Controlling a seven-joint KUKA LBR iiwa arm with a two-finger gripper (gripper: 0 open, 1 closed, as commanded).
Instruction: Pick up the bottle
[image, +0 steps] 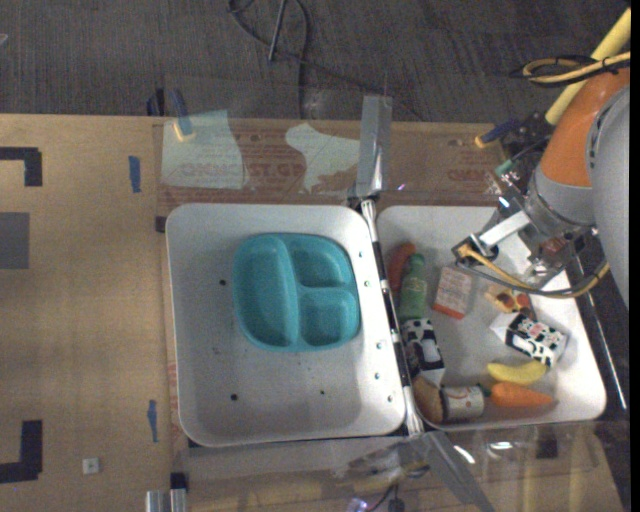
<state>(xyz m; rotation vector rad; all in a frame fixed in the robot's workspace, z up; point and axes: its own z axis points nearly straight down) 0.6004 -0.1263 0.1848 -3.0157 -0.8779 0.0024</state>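
Green bottle (413, 286) lying along right bin's (590, 395) left wall beside an orange carrot-like toy (400, 262), likely light, rigid, slick, best pinched across its midsection; gripper (500, 235) above, finger state impossible to tell.
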